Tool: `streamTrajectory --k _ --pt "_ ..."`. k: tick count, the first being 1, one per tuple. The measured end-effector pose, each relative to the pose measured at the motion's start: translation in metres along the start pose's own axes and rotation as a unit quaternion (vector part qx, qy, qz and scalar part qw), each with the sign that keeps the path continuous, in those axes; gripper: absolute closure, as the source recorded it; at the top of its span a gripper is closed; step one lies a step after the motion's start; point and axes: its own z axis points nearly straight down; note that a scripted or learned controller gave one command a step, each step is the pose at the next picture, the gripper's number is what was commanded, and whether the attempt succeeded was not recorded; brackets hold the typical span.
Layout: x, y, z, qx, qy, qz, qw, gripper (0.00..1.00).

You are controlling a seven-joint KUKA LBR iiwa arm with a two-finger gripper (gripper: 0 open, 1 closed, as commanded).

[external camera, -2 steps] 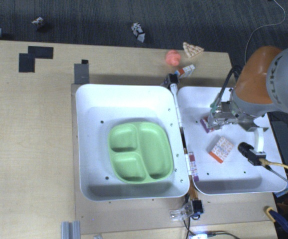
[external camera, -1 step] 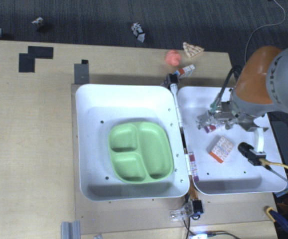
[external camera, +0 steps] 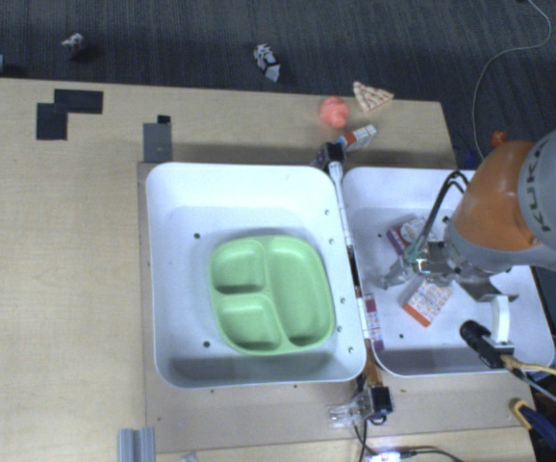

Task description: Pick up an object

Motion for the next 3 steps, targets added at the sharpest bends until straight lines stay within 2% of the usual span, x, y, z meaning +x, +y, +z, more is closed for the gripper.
streamTrajectory --k 1,2,3 --pt "-0.002 0.003 -0.012 -0.004 -0.002 0.000 1.0000 1.00" --pt "-0.002 0.002 -0.012 -0.004 -0.002 0.000 1.0000 0.00" --pt "-0.002 0.004 -0.023 -0.007 -0.003 -0.001 1.0000 1.00"
